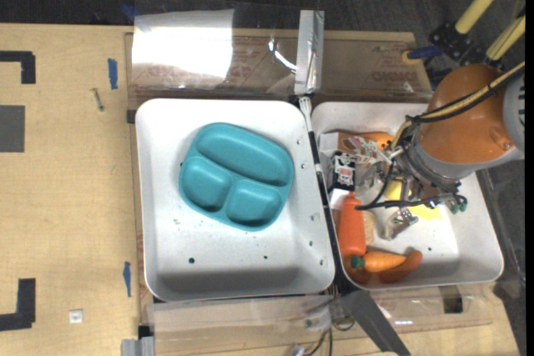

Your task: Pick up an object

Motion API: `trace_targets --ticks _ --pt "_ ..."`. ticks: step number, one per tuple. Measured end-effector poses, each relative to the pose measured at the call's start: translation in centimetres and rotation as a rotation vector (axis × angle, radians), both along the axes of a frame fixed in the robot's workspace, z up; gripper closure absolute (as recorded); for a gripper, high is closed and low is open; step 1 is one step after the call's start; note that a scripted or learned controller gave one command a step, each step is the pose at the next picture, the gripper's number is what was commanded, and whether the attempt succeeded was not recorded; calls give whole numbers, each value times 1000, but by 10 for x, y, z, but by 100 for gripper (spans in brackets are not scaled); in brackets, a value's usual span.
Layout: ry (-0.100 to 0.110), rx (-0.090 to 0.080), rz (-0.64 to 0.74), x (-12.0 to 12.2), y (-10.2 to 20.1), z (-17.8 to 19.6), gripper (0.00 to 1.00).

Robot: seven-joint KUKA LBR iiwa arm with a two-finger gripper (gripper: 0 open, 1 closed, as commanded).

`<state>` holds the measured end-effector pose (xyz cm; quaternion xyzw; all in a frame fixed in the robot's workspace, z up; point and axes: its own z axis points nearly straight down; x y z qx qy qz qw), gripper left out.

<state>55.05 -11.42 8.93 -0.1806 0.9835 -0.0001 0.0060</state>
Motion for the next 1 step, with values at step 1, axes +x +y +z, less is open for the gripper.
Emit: trace_targets --ticks 1 --pt "-16 -3 0 5 0 14 100"
